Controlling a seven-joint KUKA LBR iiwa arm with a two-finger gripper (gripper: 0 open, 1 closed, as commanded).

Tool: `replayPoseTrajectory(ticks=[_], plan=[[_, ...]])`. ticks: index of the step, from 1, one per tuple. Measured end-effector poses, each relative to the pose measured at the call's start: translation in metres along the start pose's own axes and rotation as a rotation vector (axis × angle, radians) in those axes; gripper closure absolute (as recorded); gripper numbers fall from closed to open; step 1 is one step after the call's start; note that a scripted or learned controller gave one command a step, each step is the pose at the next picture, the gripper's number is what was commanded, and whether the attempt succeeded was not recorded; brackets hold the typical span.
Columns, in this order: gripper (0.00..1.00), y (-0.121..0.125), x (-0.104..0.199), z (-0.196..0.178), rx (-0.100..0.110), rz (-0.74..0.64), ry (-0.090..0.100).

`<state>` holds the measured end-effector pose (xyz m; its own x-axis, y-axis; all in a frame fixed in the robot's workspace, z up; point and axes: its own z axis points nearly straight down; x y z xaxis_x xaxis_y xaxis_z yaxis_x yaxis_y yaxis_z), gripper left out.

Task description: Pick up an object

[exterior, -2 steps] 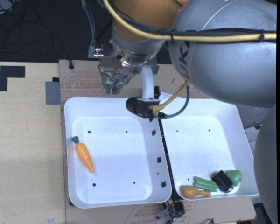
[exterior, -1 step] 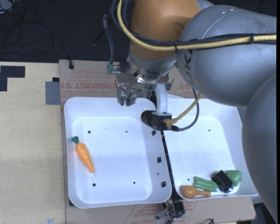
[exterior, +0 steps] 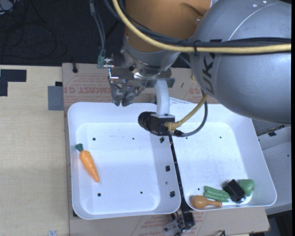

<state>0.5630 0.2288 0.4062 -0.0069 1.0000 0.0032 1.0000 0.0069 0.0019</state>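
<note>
So the tool (exterior: 124, 98) hangs over the left white plastic bin's (exterior: 76, 132) far edge, fingers close together, nothing between them. Orange toy carrot (exterior: 89, 165) lies by that bin's left wall, well apart from it.

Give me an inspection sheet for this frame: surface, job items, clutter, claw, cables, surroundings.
Surface: two shallow white bins side by side, left bin and right bin, on cardboard.
Job items: carrot lying at the left bin's left side; in the right bin's near corner a tan pear-shaped piece, a green pod, a black block and a green piece, bunched together.
Clutter: nothing seen.
Claw: claw above the left bin's far edge, holding nothing; finger state unclear.
Cables: yellow hose across the arm; black cable looping by the divider.
Surroundings: tan bench to the left; dark floor with wires behind.
</note>
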Motion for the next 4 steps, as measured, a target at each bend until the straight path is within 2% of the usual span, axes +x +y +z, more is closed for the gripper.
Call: replayPoseTrajectory(ticks=[1,2,3,4], plan=[[1.00,0.003,-0.050,-0.114,-0.008,0.010,-0.001],[1.00,0.020,-0.028,-0.132,0.003,0.003,-0.004],[1.00,0.053,-0.018,-0.004,0.016,0.007,-0.009],[1.00,0.061,0.010,-0.139,-0.008,0.003,0.001]])
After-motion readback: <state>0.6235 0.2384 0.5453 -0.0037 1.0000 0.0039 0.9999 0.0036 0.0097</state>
